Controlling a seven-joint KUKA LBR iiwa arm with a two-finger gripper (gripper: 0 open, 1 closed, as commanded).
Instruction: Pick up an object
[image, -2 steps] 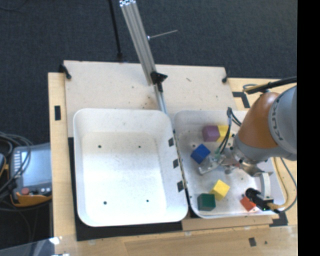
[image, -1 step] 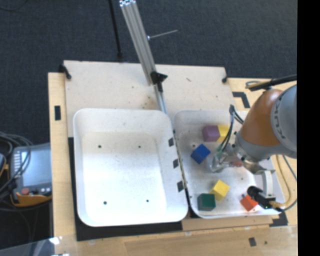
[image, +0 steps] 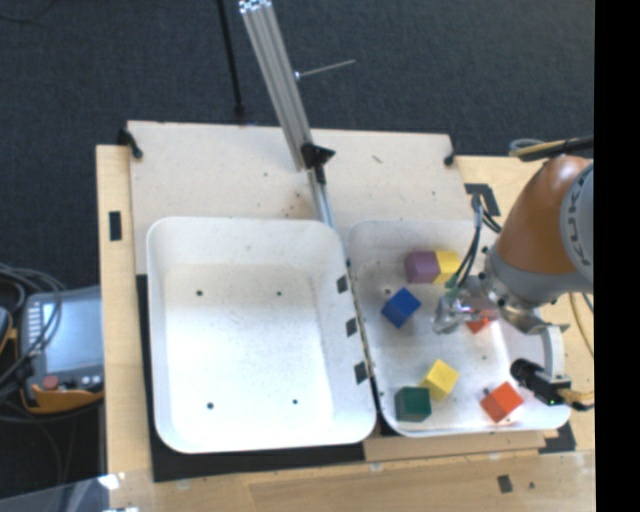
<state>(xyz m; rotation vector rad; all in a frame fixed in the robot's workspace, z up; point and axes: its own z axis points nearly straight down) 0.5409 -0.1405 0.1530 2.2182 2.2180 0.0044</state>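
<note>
Green cube (image: 412, 403) and orange cube (image: 501, 401) sit nearest, in the right bin (image: 365, 300). Pincer (image: 450, 315) hovers beside the blue cube (image: 400, 306); its spread: cannot tell. Cubes look light, rigid; grip flat opposite faces.

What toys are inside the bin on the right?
In the right bin: purple block, two yellow blocks, blue, green and orange. The arm covers part of the bin.

Alu rail (image: 283, 85) slanting over bench; monitor (image: 62, 335) at left edge, w/ cables (image: 12, 275).
</note>
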